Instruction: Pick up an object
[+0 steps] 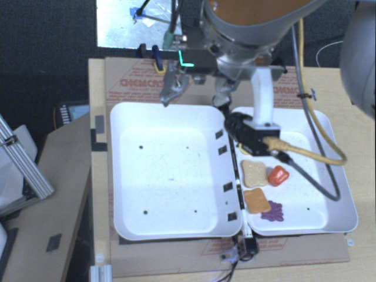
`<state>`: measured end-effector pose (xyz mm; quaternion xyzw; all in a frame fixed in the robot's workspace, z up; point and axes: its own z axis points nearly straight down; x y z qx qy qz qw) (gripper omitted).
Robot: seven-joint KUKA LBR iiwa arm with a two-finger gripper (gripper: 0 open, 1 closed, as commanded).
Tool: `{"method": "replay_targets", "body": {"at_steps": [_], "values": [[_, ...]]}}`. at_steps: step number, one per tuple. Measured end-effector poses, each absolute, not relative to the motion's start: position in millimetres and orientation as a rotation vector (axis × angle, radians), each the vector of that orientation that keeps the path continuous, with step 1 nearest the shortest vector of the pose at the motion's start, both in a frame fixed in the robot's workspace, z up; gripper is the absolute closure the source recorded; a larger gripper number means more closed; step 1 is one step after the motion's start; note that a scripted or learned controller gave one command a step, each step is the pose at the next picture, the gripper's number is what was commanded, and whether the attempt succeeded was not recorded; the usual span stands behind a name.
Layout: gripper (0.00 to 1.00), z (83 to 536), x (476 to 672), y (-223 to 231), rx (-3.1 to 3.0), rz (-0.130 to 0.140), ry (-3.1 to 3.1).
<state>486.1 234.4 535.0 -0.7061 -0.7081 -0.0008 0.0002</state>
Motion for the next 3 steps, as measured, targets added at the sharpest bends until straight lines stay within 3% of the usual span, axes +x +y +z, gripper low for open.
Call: {"method": "replay_targets", "body": {"at_steps": [1, 2, 3], "values": [[1.00, 546.5, 486.4, 234.7, -2.215, -0.007, -2.227], [1.00, 352.5, 499.1, 233.6, -2.217, 0.023, -2.218], [1.00, 212.0, 483.9, 210.5, -2.219, 0.024, -2.216]]}}
